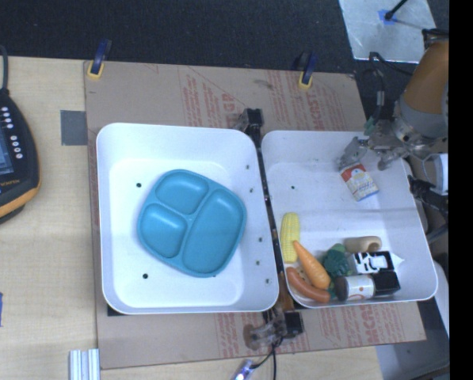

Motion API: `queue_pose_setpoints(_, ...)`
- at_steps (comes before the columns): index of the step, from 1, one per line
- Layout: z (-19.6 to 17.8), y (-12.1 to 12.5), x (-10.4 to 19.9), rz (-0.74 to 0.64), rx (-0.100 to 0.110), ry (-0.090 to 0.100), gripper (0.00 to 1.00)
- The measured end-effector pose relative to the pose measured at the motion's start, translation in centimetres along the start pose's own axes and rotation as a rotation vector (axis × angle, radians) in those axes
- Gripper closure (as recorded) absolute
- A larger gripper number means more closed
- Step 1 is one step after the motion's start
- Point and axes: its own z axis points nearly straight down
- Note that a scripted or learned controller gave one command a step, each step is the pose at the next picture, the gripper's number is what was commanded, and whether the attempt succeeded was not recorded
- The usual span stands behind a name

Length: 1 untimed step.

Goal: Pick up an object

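I see the gripper (361, 153) low over the far part of the right bin (315, 153), its fingers spread and holding nothing. A small red-and-white packet (360, 183) lies just beside it on the near side. The near end holds corn (290, 237), a carrot (310, 264) and bottles (jumbled together).

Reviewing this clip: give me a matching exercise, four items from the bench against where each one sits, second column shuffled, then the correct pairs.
Things:
1. blue divided plastic plate
2. yellow corn cob
3. small white packet with red label
4. black and orange handheld pendant

Places:
A. right bin, against its left wall
B. on the bench, left of both bins
C. middle of the left bin
D. upper part of the right bin, below the gripper

Pairs: 1-C, 2-A, 3-D, 4-B
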Motion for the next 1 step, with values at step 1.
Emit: queue_pose_setpoints(1,-0.45,-12.03,2.68,-0.001,0.000,0.000,0.00)
